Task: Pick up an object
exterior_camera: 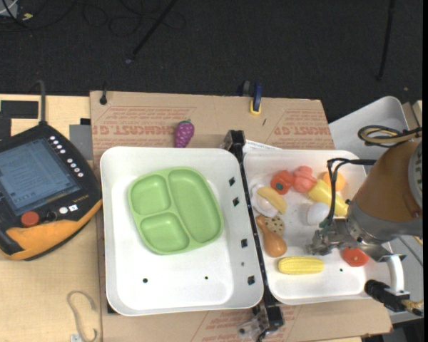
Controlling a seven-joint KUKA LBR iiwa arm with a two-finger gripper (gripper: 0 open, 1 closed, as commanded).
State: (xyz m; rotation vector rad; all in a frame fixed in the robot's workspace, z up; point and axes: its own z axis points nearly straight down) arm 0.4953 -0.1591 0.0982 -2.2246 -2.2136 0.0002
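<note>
- The gripper [321, 244] hangs low in the right bin [310, 292], just above the corn cob [301, 265] lying by the front edge.
- I can't tell how far its fingers are spread.
- A green divided plate [175, 210] sits mid left bin [121, 262].

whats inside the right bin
The right bin holds toy foods: a corn cob, tomato, banana and others. The arm covers its right part, so anything beneath stays hidden.

robotics lab | teach pendant [36, 184] | cardboard-lined bench [207, 120] | cables on dark floor [93, 13]
</note>
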